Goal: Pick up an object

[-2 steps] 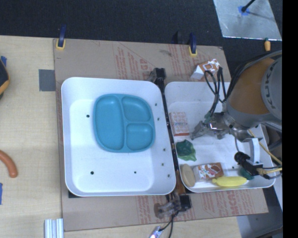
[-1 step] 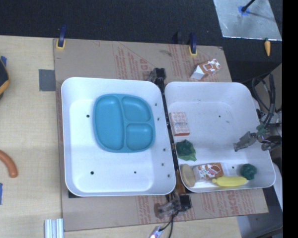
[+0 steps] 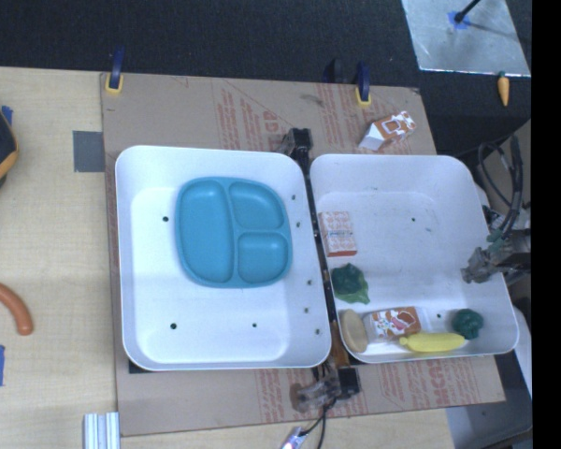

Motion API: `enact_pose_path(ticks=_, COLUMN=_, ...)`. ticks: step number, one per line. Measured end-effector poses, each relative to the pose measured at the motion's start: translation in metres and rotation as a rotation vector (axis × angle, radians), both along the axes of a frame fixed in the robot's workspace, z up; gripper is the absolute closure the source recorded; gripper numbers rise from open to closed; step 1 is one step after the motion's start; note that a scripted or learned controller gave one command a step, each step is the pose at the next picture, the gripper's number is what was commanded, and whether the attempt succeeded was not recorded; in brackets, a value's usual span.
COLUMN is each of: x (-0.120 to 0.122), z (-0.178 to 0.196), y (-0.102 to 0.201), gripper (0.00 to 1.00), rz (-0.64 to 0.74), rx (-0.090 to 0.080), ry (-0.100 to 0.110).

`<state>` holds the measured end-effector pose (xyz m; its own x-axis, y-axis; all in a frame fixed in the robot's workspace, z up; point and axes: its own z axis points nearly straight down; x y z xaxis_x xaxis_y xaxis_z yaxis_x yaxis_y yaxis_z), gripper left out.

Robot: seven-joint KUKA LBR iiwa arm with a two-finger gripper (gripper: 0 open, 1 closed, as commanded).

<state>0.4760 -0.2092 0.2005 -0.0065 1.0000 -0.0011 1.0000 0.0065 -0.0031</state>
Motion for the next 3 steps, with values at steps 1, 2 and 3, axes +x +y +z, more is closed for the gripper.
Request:
enact_pose_path(ticks=1, x=0.000, z=0.010, y=0.077, gripper=1.00, rz=0.000, rx=0.002, ry=0.001)
enact_pose_path(ticks=2, x=0.020, z=-0.005, y=0.144, gripper=1.00, rz=0.000, rx=0.001, ry=0.002)
enact_pose_path(ticks=3, x=0.067, z=-0.009, y=0.213, gripper=1.00, rz=0.000, rx=0.000, ry=0.000)
